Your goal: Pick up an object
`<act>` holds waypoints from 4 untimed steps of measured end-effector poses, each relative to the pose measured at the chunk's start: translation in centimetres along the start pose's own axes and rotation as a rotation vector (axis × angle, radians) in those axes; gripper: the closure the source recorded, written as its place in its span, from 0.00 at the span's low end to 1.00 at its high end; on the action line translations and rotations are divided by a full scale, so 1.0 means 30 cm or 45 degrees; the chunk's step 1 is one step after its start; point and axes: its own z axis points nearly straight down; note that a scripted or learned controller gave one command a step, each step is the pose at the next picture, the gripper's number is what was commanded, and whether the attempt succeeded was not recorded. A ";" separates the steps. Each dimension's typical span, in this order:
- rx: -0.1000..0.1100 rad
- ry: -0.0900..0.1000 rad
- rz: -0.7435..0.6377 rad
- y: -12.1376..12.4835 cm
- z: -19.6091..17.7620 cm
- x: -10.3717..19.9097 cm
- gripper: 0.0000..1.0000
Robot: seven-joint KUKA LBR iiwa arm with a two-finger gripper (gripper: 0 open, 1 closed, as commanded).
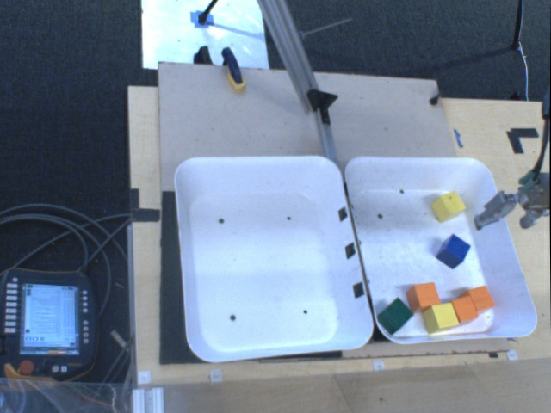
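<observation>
Camera view: yellow cube point(448, 206), tilted, matte, sits right of centre beside the pincer point(484, 220), whose opening I cannot tell.

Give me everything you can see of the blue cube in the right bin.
The blue cube is a small, solid-looking block, dark blue and matte, with its top face lighter than its sides. It rests flat on the floor of the right bin, turned corner-on to the camera. It stands alone, touching nothing, below the yellow cube and above the cluster of blocks.
</observation>
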 end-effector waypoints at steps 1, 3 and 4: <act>0.000 0.000 0.000 0.000 0.000 0.000 0.00; 0.005 0.001 0.003 0.006 0.281 -0.002 0.00; 0.007 0.001 0.004 0.011 0.478 -0.027 0.00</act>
